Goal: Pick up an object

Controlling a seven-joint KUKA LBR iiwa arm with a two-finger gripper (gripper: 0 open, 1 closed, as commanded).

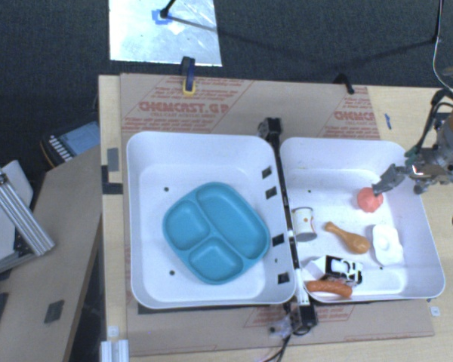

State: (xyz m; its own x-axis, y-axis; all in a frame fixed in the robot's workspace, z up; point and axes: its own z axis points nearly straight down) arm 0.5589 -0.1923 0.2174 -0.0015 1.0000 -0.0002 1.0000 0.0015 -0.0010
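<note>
1 pink ball point(369, 200) just below-left of the pincer point(386, 182).

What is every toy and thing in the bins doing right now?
blue tray: lying flat in left bin
pink ball: resting in right bin, just below the gripper
cup: on its side
drumstick: lying flat
white block: lying flat
sausage: lying by front wall

"CHEMCAST" in red on cardboard sheet point(234, 100)
</note>
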